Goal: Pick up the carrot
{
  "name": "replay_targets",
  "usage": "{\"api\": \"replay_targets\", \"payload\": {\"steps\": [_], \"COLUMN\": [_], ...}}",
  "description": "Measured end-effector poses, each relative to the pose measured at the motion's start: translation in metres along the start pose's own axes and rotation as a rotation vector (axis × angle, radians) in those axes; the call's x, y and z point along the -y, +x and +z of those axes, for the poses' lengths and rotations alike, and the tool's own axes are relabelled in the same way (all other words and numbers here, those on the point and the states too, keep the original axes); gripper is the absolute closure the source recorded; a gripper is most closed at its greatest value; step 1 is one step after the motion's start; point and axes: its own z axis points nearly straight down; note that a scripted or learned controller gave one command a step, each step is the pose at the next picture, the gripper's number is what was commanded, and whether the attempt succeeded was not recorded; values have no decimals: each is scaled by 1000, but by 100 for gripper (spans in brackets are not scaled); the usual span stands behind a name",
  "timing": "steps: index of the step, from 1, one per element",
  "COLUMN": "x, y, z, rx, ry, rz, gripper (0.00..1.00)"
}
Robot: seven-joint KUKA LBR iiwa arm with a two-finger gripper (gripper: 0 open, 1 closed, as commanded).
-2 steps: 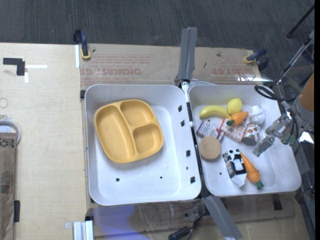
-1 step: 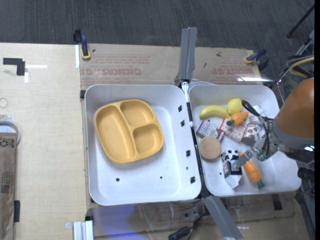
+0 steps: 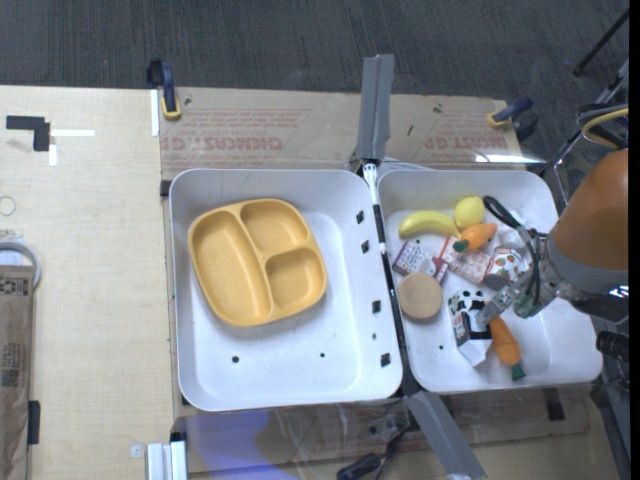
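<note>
Right bin [image 3: 420, 363], near corner: a carrot [image 3: 506, 342] lies flat on the bin floor, orange body angled toward the front rim, green tip pointing down and to the right. A second orange carrot-like piece [image 3: 477, 235] sits farther back, touching the lemon [image 3: 469, 211] and just beside the banana [image 3: 430, 224]. Between them: snack packets, a round tan disc [image 3: 421, 295], and a black-and-white patterned item [image 3: 467, 313].

The arm reaches in from the right, orange band over the bin's right wall. The gripper [image 3: 512, 300] hangs low, just above the upper end of the near carrot. Whether the fingers are spread or closed cannot be told; the tips blur into the clutter.

Judgement on progress: approach appears nearly done, grasp not done. The carrot rests on the bin and nothing shows between the fingers. Left to do: settle over the carrot, close on it, lift it free.

Left bin [image 3: 200, 368] holds a yellow divided plate [image 3: 258, 260], untouched by this task.
</note>
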Motion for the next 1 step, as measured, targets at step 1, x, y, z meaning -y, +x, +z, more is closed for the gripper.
{"api": "replay_targets", "payload": {"steps": [1], "x": [0], "y": [-1], "z": [0], "rx": [2], "ry": [0], "rz": [1], "gripper": [0]}}
